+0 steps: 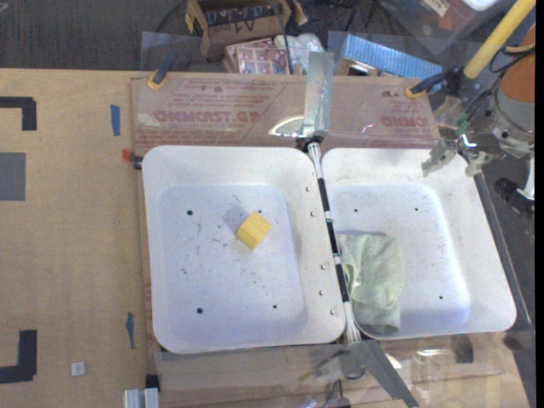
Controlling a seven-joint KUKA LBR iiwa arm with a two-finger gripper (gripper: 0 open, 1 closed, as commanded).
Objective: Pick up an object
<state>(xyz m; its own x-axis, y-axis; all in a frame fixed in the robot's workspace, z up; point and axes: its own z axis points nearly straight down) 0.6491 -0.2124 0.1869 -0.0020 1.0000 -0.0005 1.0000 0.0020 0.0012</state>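
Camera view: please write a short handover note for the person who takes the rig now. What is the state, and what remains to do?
End effector: at the upper right corner of the right bin, nothing seen in it; I cannot tell if it is open or shut.
Yellow block: lying near the middle of the left bin.
Green cloth: crumpled in the right bin, against its left wall.
Done: no object picked up yet.
Left: choose one object, grasp it, lift it.

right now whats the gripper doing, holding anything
Gripper: above the right bin's far right corner, nothing visible between its fingers; open or closed cannot be told.
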